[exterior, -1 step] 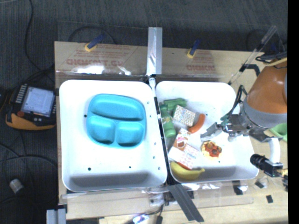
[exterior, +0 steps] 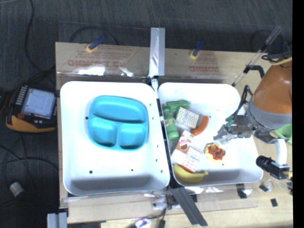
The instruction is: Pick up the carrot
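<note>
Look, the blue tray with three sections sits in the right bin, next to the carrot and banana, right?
Not quite. The camera view shows the blue tray alone in the left bin. The carrot and banana lie in the right bin, where the gripper hovers.

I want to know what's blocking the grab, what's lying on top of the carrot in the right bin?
A patterned box overlaps the upper-left end of the carrot; that covered end cannot be seen. Its lower-right part lies bare on the right bin.
</note>
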`<state>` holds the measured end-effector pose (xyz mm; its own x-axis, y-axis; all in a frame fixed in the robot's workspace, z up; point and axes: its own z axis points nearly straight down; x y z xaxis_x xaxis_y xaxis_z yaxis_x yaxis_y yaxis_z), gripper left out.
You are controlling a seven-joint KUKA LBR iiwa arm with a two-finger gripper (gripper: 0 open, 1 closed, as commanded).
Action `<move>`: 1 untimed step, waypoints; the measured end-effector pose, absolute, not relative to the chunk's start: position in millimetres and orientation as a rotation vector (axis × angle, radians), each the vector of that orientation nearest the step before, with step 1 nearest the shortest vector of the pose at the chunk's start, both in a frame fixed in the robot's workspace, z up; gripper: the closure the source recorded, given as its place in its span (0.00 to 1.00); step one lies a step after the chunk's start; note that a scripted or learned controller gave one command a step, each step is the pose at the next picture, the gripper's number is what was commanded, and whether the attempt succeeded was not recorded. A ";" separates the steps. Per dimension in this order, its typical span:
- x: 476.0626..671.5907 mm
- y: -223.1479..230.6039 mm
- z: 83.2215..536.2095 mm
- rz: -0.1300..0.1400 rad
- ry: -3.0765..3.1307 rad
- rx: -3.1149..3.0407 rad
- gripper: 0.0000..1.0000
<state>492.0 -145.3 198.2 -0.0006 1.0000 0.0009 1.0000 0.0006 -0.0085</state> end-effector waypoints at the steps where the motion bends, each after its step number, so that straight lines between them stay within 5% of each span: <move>1: 491.9 -145.4 198.2 0.009 -2.217 -2.216 0.00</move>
